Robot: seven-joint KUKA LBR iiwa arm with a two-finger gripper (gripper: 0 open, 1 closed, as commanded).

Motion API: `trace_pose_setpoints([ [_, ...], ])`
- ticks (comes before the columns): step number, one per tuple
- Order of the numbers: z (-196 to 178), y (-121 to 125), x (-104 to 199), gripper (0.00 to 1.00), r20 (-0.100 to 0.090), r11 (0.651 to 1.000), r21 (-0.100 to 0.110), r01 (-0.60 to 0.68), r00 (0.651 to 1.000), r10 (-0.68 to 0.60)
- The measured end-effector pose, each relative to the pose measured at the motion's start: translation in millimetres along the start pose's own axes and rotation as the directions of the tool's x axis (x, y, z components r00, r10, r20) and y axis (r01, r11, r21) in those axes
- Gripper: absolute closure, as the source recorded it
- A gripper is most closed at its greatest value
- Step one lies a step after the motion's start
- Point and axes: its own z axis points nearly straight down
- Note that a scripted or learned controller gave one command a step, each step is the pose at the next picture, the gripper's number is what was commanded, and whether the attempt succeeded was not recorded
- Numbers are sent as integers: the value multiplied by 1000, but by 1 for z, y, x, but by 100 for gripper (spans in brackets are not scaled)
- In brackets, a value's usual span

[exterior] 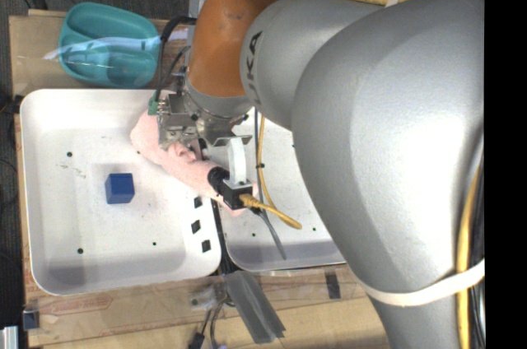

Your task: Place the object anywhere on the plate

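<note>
Arm (362, 92) comes in from the right and covers most of the right bin (280, 253); its orange band (226, 43) sits above the wrist, over the back edge of the bins. Gripper (177, 129) is down over the pink plate (177, 154), which lies at the right side of the left bin (49, 174), against the divide between the two bins. Can't tell how the gripper is set, the wrist body hides it from this angle. Nothing visible in its grasp. Blue cube (120, 188) sits flat on the left bin's floor, left of the plate and well apart from it, not touching plate or gripper. So the cube is off the plate, placement not done. Teal scoop-like container (107, 43) rests on the bench behind the left bin's back left corner, outside the bin. A yellow cable (276, 214) hangs off the wrist over the right bin. Plate is partly hidden under the gripper and wrist, only its left and lower edge show.
</note>
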Motion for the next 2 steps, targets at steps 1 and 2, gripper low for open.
trace_pose_setpoints([
  [1, -17, 55, 28, 100, 0, 992, -2, 127, 992, -127],
  [2, -19, 72, -10, 100, 0, 997, -3, 74, 997, -74],
])
